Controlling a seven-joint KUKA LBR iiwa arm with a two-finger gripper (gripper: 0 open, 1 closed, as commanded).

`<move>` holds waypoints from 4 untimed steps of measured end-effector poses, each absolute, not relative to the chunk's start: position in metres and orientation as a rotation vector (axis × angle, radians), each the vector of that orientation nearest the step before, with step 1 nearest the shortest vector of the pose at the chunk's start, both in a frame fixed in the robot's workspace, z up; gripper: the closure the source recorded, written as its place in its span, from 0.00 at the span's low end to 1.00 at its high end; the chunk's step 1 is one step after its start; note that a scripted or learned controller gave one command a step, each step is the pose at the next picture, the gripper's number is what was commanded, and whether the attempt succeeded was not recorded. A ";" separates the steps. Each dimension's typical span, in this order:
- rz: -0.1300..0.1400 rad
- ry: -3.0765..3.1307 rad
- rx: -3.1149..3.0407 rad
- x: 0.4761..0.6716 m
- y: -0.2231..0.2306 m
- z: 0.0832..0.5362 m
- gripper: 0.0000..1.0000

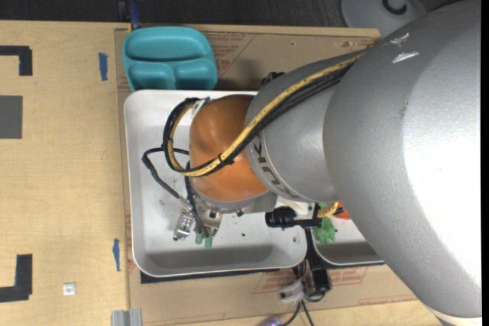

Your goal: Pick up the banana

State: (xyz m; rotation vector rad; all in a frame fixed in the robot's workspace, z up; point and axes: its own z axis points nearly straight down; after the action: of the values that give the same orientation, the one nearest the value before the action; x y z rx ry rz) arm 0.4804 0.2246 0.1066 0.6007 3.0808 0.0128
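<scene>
Arm reaches down into left white bin, covering most of it. Teal tray behind bin. Jaw state: cannot tell.

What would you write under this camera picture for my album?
Grey arm reaching low into the left white bin, beside a teal tray.

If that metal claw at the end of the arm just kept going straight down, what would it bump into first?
Most likely the bare white floor of the left bin. The gripper points down into that bin, and nothing is visible right beneath it, though the arm hides much of the bin and depth is hard to judge.
</scene>
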 end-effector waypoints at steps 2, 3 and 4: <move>0.005 3.136 0.051 0.481 0.225 0.089 1.00; 0.009 3.134 0.053 0.482 0.226 0.099 1.00; 0.013 3.131 0.054 0.483 0.227 0.109 1.00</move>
State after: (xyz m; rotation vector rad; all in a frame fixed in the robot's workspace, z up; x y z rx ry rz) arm 0.4826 0.2271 0.1091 0.0543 3.1306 0.0130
